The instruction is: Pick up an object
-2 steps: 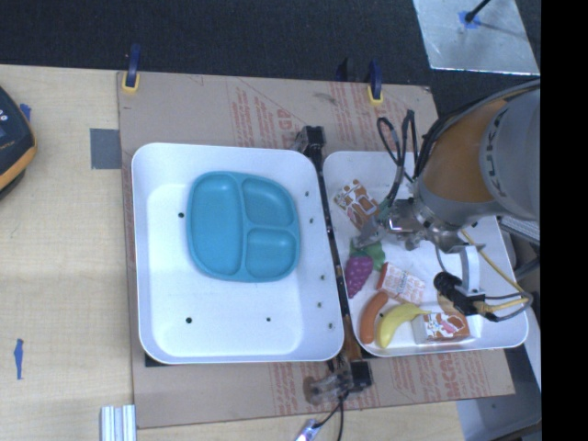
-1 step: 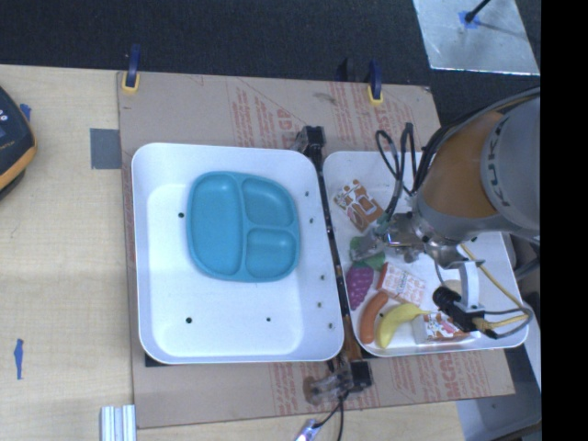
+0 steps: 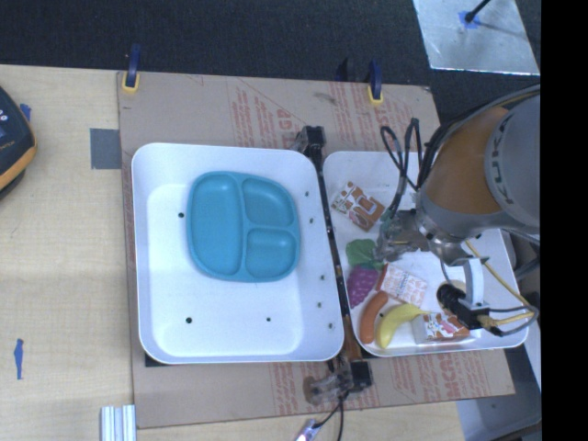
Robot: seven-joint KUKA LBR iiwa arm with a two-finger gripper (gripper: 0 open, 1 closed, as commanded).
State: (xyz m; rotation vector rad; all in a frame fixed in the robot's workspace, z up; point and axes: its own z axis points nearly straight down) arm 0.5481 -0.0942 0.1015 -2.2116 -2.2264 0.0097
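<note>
The right bin (image 3: 360, 164) holds several small items. There is a brown snack packet (image 3: 358, 205), a green piece (image 3: 361, 251), purple grapes (image 3: 361, 285), an orange sausage-like piece (image 3: 370, 315), a yellow banana (image 3: 397, 322), a white-and-pink packet (image 3: 404, 284) and a colourful packet (image 3: 444, 326). My gripper (image 3: 397, 239) is low in this bin, just right of the green piece and above the white-and-pink packet. The grey wrist and orange band hide the bin's right part.
The left bin (image 3: 147, 246) holds a blue divided plate (image 3: 243, 226) in its upper half. Black cables (image 3: 478, 315) loop over the right bin's lower right corner. A yellow-and-black device (image 3: 11, 141) sits at the bench's left edge.
</note>
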